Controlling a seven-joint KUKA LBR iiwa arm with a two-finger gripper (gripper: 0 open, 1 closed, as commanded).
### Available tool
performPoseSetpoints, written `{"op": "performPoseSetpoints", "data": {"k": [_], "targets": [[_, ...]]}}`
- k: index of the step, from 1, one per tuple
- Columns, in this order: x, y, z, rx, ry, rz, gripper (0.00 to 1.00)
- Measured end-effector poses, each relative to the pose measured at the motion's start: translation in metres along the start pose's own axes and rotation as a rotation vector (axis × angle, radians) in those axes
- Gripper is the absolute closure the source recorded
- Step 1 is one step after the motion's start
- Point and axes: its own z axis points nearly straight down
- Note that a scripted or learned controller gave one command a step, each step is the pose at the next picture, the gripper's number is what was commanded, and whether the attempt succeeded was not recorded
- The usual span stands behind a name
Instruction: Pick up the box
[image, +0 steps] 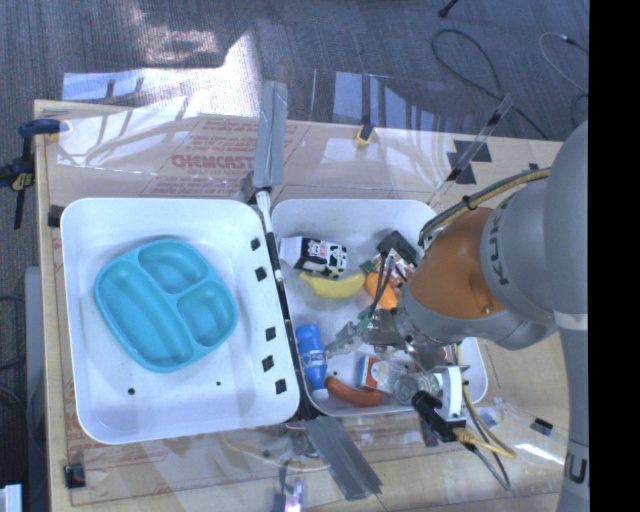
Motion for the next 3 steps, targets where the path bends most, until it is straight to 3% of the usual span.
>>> {"op": "performPoseSetpoints", "data": {"k": [1,2,3], "targets": [[-0.033,-0.001,0.0,-0.003,0.0,-0.192,0.0],[-0.033,0.0,-0.009,-0.003,-0.001,-0.197,1.0],[-0.007,-0.002,-0.1,0.0,0.0,-0.03,1.0]]}}
